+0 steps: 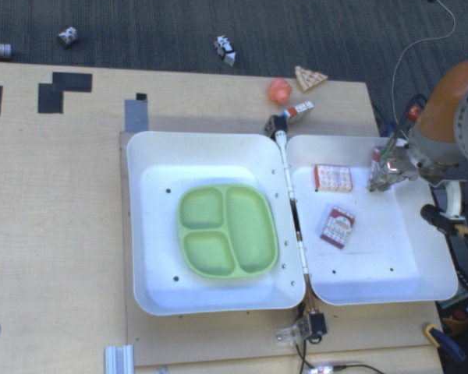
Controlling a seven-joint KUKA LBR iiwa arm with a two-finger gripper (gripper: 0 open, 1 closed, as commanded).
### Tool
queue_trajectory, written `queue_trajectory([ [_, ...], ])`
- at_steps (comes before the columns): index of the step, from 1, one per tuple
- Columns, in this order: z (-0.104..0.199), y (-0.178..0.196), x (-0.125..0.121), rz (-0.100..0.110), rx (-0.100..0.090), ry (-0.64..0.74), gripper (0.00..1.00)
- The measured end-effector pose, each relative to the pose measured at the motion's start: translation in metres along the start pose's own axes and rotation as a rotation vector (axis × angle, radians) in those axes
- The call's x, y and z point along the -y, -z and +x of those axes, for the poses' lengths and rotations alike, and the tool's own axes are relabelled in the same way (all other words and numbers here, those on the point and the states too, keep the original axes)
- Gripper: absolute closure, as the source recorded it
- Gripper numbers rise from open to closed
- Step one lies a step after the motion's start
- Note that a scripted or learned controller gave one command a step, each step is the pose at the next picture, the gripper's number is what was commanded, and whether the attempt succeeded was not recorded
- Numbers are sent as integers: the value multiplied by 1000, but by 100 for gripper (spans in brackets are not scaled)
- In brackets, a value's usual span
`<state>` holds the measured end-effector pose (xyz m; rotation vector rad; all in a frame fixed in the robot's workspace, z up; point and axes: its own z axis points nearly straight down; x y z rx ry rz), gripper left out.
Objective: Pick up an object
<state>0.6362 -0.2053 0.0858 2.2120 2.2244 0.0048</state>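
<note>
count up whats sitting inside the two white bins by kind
Green three-compartment plastic tray, in the left bin: 1
Small flat red-and-white printed packets, in the right bin: 2
Total: 3

Both bins [152,232] are plain white. The divided plate [228,231] is pale green. One packet [333,179] is white with red print; the other packet [338,227] is dark red with a pale label. The bench [47,232] is light wood with black patches. A ball [279,91] is orange-red. The arm [452,115] is grey, banded orange.
</note>
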Motion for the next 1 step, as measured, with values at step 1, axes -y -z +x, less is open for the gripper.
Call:
queue_trajectory([
  [1,-1,116,123,0,1,-3,100],
])
